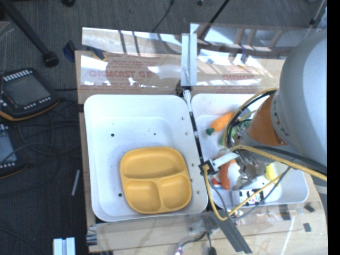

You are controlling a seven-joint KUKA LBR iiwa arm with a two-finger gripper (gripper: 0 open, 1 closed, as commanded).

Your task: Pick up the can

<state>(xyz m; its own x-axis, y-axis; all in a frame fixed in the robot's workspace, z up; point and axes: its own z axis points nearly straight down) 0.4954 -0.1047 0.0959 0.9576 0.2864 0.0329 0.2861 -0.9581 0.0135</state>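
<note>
divided plate in left bin

The arm is a fat, smooth grey tube with an orange band above the wrist, and yellow and black cables loop around its metal gripper.

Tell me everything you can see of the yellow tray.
The yellow tray lies flat in the left bin, toward its near right part. It looks like matte plastic, a rounded rectangle turned slightly askew. Raised ridges split it into three compartments: one long one across the far side and two smaller ones on the near side. All three hold nothing. It rests on the bin's floor, its near right corner close to the bin's wall; nothing else touches it.
</note>
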